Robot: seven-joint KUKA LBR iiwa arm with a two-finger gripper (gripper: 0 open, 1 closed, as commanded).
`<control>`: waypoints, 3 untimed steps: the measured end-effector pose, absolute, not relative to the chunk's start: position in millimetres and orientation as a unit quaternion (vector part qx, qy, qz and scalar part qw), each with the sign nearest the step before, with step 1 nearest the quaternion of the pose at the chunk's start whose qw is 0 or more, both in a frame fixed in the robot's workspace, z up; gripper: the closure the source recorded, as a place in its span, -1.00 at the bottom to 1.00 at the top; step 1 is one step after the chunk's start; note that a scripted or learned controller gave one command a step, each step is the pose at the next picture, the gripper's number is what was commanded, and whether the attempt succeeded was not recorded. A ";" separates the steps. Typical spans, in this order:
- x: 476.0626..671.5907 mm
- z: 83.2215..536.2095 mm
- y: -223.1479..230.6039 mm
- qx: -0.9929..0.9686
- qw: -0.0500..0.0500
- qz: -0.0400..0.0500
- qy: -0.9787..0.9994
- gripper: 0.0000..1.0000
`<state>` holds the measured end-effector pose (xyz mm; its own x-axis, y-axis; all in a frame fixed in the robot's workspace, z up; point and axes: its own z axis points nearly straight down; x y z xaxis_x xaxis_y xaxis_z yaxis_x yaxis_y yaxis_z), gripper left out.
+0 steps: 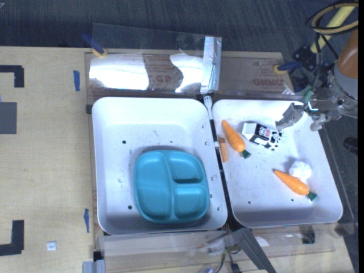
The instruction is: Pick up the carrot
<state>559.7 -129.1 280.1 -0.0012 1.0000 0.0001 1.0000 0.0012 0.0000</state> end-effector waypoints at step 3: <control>487.0 87.4 -125.6 -0.498 -0.003 -0.001 -0.867 -1.00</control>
